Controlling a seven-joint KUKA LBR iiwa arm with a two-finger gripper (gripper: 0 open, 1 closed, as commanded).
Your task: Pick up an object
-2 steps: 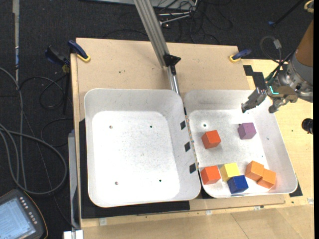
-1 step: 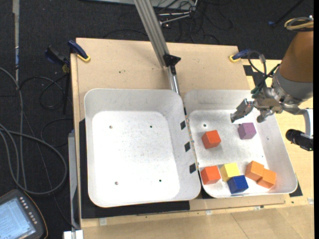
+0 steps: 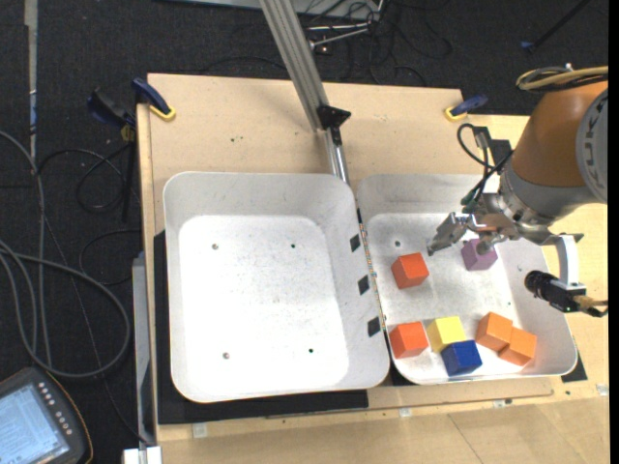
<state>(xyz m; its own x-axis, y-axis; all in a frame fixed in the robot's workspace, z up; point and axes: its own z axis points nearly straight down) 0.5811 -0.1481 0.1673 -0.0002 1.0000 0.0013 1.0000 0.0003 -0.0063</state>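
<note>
The right bin (image 3: 387, 222) holds several blocks. A purple block (image 3: 480, 255) lies in its upper right part. An orange cube (image 3: 410, 270) sits near the bin's middle. Along the front edge are a red-orange cube (image 3: 409, 337), a yellow cube (image 3: 447, 331), a blue cube (image 3: 462, 357) and two orange blocks (image 3: 497, 329) (image 3: 519, 346). My gripper (image 3: 460, 244) hangs low over the bin, just left of the purple block. It is open, with one finger (image 3: 442, 236) pointing down-left and the other by the purple block's top edge. Nothing is between the fingers.
The left bin (image 3: 184, 201) stands beside the right one, sharing a raised rim. A metal pole (image 3: 295, 46) slants in from the top to the bench's back. Blue clamps (image 3: 145, 93) grip the bench corners. Cables run along the arm's wrist (image 3: 556, 288).
</note>
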